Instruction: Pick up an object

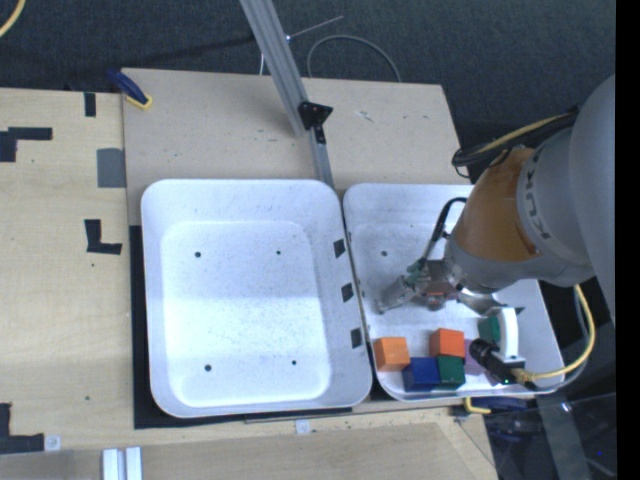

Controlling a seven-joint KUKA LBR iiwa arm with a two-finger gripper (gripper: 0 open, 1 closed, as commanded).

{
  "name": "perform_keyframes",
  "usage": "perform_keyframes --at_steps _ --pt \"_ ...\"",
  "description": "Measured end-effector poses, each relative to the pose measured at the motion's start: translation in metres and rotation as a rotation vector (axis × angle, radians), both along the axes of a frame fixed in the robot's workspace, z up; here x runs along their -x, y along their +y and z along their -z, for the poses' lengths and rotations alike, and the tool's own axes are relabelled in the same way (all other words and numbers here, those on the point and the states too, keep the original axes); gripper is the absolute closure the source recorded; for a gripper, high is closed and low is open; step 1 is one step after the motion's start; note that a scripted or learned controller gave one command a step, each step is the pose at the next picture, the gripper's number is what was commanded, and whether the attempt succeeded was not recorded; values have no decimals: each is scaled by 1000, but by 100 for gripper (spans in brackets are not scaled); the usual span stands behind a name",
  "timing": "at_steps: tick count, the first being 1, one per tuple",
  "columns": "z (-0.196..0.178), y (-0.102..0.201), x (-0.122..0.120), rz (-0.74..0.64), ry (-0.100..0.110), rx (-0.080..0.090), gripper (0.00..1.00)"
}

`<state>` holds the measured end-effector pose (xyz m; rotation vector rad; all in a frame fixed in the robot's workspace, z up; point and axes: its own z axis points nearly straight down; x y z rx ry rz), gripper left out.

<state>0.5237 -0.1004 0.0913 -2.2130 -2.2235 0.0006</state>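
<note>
My gripper [398,294] reaches into the right bin [372,218] from the right, low over the bin floor near its middle, with nothing visible in it. Along the bin's front edge lie several blocks. An orange block [392,351] lies just below the gripper, and a second orange block [448,342] lies to its right. In front of those sit a blue block [422,372] and a green block [452,371]. The blocks are apart from the gripper. The arm's wrist [500,228] hides the right part of the bin.
The left bin [160,208] stands beside the right one, and their rims meet in the middle. A slanted metal pole [280,58] runs down to the bins' back edge. Wooden bench boards surround the bins.
</note>
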Motion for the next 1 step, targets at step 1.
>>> perform_keyframes --at_steps 1 --pt "-129 -48 -4 5 -11 7 0"
